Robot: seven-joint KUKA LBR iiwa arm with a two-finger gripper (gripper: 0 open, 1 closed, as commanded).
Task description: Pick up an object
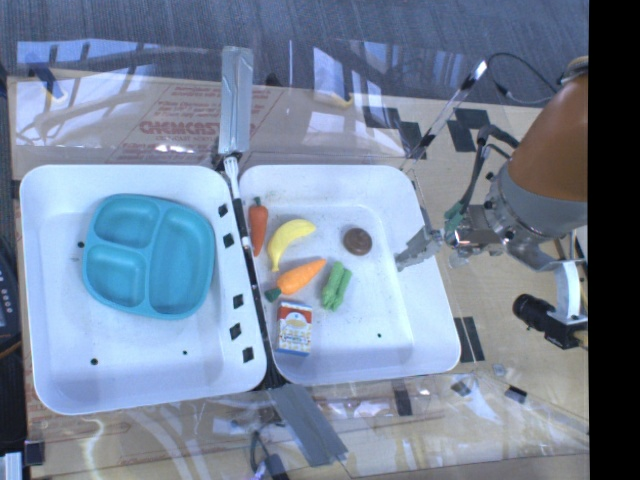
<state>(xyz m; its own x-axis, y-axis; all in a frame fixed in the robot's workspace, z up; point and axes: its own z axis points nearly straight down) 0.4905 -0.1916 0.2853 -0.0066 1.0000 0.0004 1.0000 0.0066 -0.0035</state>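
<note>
**Spotter:** Nearest to you is the small juice carton (pixel 294 328), standing at the front of the right bin (pixel 425 343). Behind it lie the orange carrot (pixel 300 276) and the green pods (pixel 335 286).

**Operator:** Where's the claw?

**Spotter:** Your claw (pixel 418 249) sits at the right bin's right wall, about level with the brown disc (pixel 357 240). I cannot tell whether it is spread or pressed together; nothing shows between its tips.

**Operator:** So which way do I go?

**Spotter:** Everything lies to the claw's left in the view. The brown disc is nearest, just inside the wall from you. Beyond it come the green pods, then the banana (pixel 287 240), then the thin carrot (pixel 258 224) against the far wall.

**Operator:** Any axis to mind?

**Spotter:** The disc is round, so none, I judge. The pods run slantwise front to back; you'd close across them. The blue plate (pixel 150 255) in the left bin (pixel 60 368) is well apart from you.
</note>
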